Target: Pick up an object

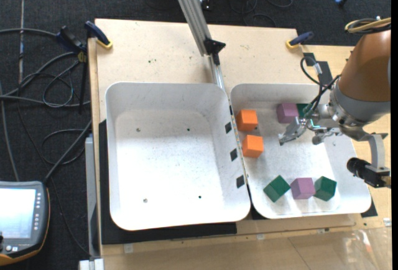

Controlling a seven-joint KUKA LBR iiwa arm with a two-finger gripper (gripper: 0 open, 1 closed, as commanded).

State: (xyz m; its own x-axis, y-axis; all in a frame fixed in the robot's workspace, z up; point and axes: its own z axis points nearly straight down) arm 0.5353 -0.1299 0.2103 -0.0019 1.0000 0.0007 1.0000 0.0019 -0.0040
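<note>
Jaws point(291, 134) above right bin point(354, 203) — beside purple block point(286, 112)

The grey arm with the orange band point(372, 69) reaches in from the right; its wrist is bent downward and leftward; the two-finger metal gripper point(291, 134) hangs low, its fingers too indistinct to judge.

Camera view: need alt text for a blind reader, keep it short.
The arm's hand hovers over the right bin, beside a purple cube. The bin also holds two orange cubes by its left wall, plus two green cubes flanking another purple cube near its front edge.
</note>
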